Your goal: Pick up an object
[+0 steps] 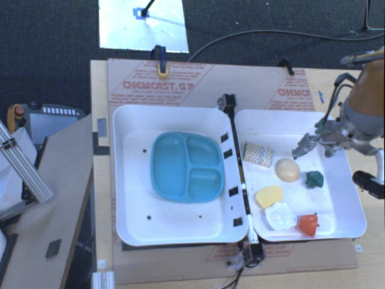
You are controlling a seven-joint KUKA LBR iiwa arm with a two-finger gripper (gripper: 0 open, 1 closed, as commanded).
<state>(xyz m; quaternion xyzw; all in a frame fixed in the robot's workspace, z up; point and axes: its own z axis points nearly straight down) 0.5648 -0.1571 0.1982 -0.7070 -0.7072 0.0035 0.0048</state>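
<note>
1. Your gripper (pixel 314 142) hangs over the right bin (pixel 355 191), near its far right corner, arm coming in from the right edge.
2. Jaws: can't tell whether they're open or closed, and nothing visible between them.
3. Right bin contents: patterned block (pixel 258 155) toward the left wall; beige round object (pixel 288 170) mid-bin, just below the gripper; dark green piece (pixel 313 179) just right of it.
4. Yellow piece (pixel 269 195) sits nearer the front left; white piece (pixel 280 215) touches it on the front side; red piece (pixel 308 224) by the front edge.
5. Left bin (pixel 129 179) holds a blue divided plate (pixel 186 166), roughly centered.
</note>
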